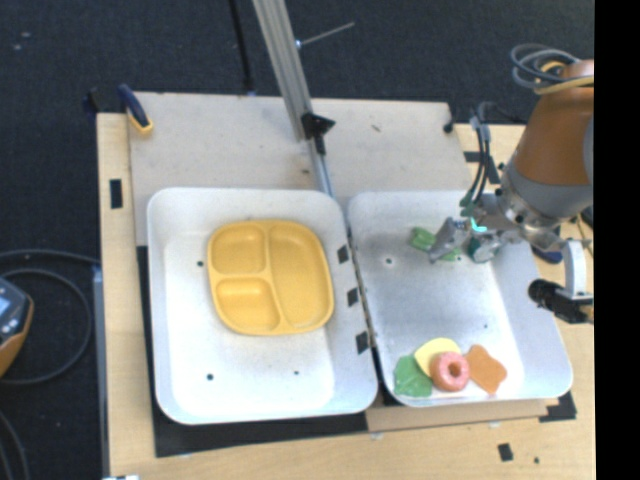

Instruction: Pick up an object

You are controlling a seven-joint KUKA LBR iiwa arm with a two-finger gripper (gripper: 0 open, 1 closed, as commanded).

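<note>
The tool point(452, 243) is too small and blurry to make out its fingertips, and the green bit point(423, 238) at its 9 o'clock is just a smudge. The arm point(553, 158) gets cut off at 3 o'clock. The green toy point(409, 376) sits partly under the yellow one point(436, 352).

Grey KUKA arm point(545, 183) with a wide orange band point(560, 133) above the wrist, dark cables along its side, metallic two-finger gripper point(450, 243) with a teal-lit spot.
</note>
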